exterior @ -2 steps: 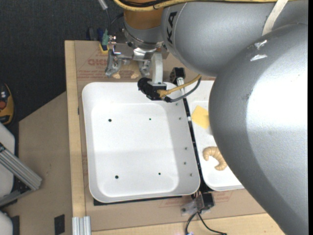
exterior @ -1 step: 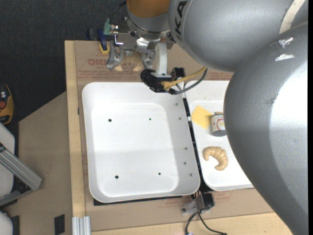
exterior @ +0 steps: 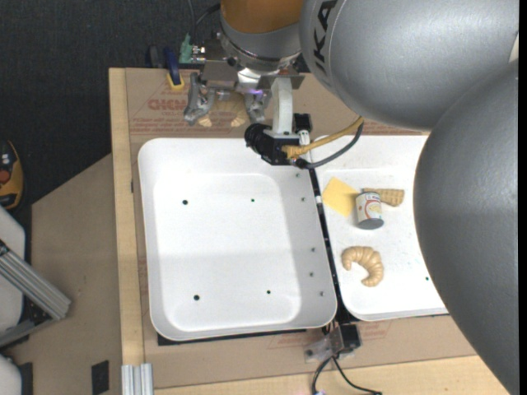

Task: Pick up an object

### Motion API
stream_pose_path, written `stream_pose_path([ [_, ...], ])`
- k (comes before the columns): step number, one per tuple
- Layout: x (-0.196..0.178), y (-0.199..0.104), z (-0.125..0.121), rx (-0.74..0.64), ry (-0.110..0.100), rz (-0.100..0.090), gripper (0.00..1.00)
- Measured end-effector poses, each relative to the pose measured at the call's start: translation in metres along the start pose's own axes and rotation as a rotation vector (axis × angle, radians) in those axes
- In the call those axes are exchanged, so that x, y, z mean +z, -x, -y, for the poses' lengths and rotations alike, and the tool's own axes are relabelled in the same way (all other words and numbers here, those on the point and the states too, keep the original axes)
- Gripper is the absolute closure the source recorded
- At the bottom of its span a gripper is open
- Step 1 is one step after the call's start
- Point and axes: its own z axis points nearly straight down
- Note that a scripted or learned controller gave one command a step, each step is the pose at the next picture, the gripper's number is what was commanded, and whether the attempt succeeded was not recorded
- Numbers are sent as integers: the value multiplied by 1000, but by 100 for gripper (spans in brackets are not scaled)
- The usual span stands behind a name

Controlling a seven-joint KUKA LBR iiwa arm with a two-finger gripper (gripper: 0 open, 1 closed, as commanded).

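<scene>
1. The grey arm (exterior: 412, 48) reaches in from the right, its jaws (exterior: 216, 105) hanging above the bare desk (exterior: 132, 113) just past the far rim of the left bin (exterior: 165, 245). Two fingers point down with a gap between them and nothing in it; the jaws look open.

2. Everything worth picking lies in the right bin (exterior: 395, 303): a yellow wedge (exterior: 338, 196), a small can (exterior: 369, 210) just to its right, a pale cone (exterior: 389, 196) touching or just behind the can, and a croissant (exterior: 365, 265) nearer the camera.

3. All four sit well apart from the jaws, to the right and nearer, across the divide between the bins.

4. Risk, as judged from here: a close at the present spot would catch only air or desk, since no object lies beneath the fingers.

5. A descent onto the can could also nudge the cone or the wedge, which crowd it; the can may roll or tip if caught off-centre.

6. The croissant lies alone and seems the safer target, though its curved shape could slip from a shallow pinch.

7. A black cable (exterior: 272, 146) and fitting hang close to the bins' far rims and might snag on a low crossing.
</scene>
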Motion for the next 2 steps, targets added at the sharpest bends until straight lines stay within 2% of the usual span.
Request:
stream_pose_path([
  [1,-23,0,22,0,0,0,100],
  [2,-59,0,55,-1,4,-1,100],
])
